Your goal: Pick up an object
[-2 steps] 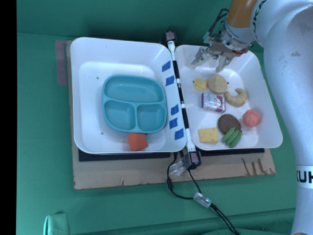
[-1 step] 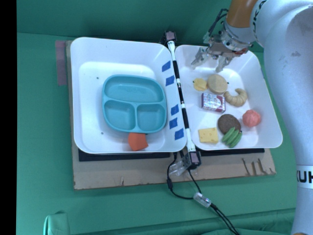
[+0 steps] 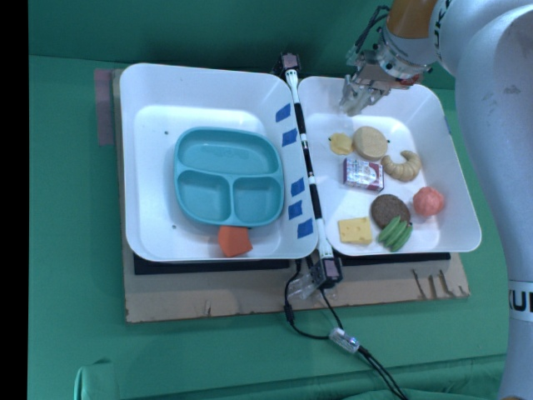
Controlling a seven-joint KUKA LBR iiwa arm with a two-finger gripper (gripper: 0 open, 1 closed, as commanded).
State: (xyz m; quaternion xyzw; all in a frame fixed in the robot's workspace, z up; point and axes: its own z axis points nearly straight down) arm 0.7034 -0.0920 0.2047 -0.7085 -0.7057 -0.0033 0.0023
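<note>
Toy food lay untouched in the right bin [image 3: 454, 223] — nothing was held.
The gripper [image 3: 356, 100] hovered over that bin's far-left corner, fingers narrowly parted, just beyond the round cracker [image 3: 370, 142] and croissant [image 3: 402, 166] — the teal divided plate [image 3: 228, 176] sat in the left bin [image 3: 150, 223].

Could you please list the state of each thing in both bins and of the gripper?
gripper: above right bin's far left part, holding nothing visible
teal plate: flat in left bin, compartments bare
orange piece: beside plate's near edge
croissant: lying in right bin
cheese wedge: lying flat
green beans: against brown patty
</note>
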